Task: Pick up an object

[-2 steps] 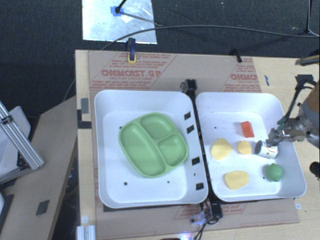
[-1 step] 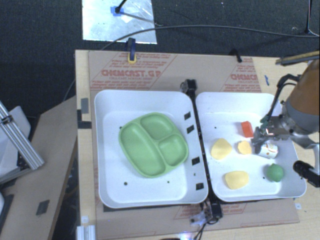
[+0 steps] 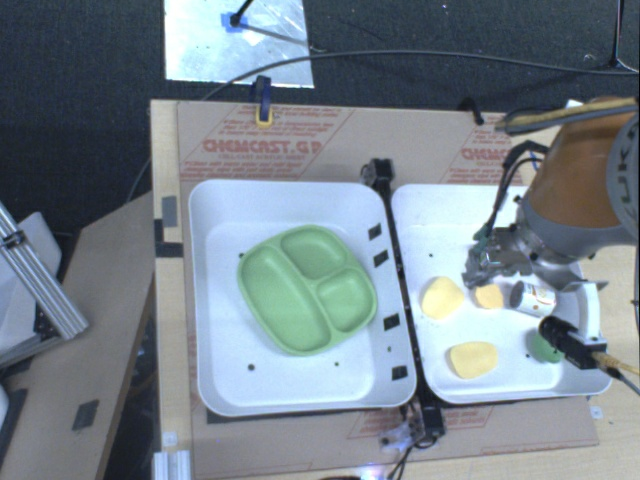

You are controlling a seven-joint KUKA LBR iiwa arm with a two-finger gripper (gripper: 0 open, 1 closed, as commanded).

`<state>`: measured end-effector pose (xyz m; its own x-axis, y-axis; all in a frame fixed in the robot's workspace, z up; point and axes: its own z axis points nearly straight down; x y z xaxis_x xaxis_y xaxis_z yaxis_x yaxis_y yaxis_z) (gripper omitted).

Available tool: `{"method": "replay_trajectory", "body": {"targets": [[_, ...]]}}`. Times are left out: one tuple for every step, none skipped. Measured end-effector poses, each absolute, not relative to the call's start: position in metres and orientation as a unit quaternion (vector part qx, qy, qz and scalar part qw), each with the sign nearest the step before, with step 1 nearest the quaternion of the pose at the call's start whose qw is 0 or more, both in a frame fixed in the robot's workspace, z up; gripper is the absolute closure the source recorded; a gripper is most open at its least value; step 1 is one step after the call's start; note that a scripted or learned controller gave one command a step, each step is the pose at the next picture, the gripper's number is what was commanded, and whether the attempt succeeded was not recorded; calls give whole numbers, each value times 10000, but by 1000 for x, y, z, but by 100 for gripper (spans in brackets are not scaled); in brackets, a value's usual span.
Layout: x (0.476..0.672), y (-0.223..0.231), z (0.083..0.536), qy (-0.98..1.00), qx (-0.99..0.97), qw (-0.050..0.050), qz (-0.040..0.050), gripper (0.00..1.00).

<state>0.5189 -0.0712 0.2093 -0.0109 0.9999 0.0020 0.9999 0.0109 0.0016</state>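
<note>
1. The bench carries two white bins side by side. The left bin holds a green divided plate, lying flat near its middle and tilted on the diagonal. Nothing in the task calls for it in particular, and it is well apart from the arm.

2. The right bin holds the small pickable things, all gathered in the half nearer its front edge: a pale yellow lump toward the divider between the bins, a second yellow lump close to the front wall, a small orange-yellow piece just beside the first lump, and a green object by the right wall, partly covered by the arm's dark hardware.

3. The gripper hangs low over the right bin, directly above or touching the orange-yellow piece. That placement suggests this piece, or the lump next to it, is the target of the pick.

4. Whether the pincer is released or clenched I cannot tell; the wrist body hides that area from above, and nothing is clearly seen held.

5. Judged from this, the pick is at the reach-or-grasp stage, not completed. The crowding of the piece against its neighbour could spoil a clean grip.
</note>
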Motion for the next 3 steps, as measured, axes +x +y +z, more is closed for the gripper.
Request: {"method": "replay_trajectory", "body": {"targets": [[531, -16, 222, -7110, -7032, -2, -18, 100], [545, 34, 233, -7108, -7034, -4, -21, 100], [558, 87, 241, -7108, -7034, -4, -23, 100]]}}
